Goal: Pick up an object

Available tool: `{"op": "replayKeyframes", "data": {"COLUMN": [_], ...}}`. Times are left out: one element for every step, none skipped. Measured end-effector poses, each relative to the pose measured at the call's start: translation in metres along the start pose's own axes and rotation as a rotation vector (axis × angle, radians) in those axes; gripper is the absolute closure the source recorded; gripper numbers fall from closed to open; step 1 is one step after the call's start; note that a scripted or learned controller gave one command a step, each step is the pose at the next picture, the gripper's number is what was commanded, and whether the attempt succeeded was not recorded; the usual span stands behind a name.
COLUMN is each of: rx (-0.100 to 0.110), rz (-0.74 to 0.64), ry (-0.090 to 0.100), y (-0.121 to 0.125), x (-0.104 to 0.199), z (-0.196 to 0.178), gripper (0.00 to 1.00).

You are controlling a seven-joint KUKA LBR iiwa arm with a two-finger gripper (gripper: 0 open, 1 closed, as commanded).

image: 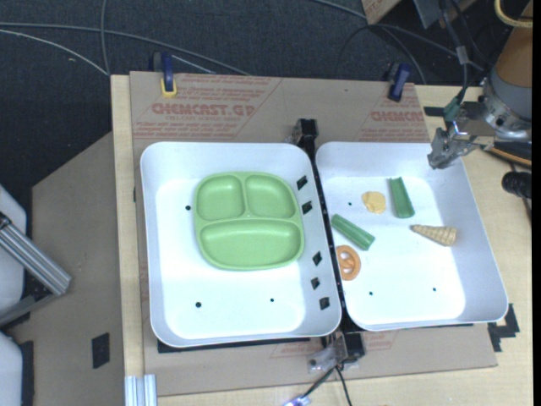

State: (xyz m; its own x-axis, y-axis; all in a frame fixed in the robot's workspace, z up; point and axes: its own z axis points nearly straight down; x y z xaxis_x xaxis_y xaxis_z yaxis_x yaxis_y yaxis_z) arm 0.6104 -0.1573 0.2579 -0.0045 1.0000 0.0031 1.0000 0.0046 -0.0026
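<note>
Hovering gripper (443,152) (green stick (400,197) nearby)

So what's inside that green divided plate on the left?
Nothing visible: the green divided plate shows three bare compartments. It sits in the left bin; the bin floor beneath it is covered, so unseen.

Single fixed camera, mounted above the desk (254,100), looking down at a slant. Far edge of the desk sits toward the top of frame, near edge at the bottom. Left bin (169,294) and right bin (473,286) both fit whole, side by side, mid-frame. Moderate stand-off: dark floor (68,83) visible beyond the desk. Arm (516,74) enters at upper right.
</note>
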Motion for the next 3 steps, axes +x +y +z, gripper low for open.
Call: {"op": "replayKeyframes", "data": {"rx": [0.001,0.001,0.001], "rz": [0.000,0.000,-0.001], "ry": [0.000,0.000,0.001], "y": [-0.028,-0.040,-0.063], "x": [0.045,0.087,0.140], "z": [0.004,0.011,0.009], "gripper": [1.00,1.00,1.00]}}
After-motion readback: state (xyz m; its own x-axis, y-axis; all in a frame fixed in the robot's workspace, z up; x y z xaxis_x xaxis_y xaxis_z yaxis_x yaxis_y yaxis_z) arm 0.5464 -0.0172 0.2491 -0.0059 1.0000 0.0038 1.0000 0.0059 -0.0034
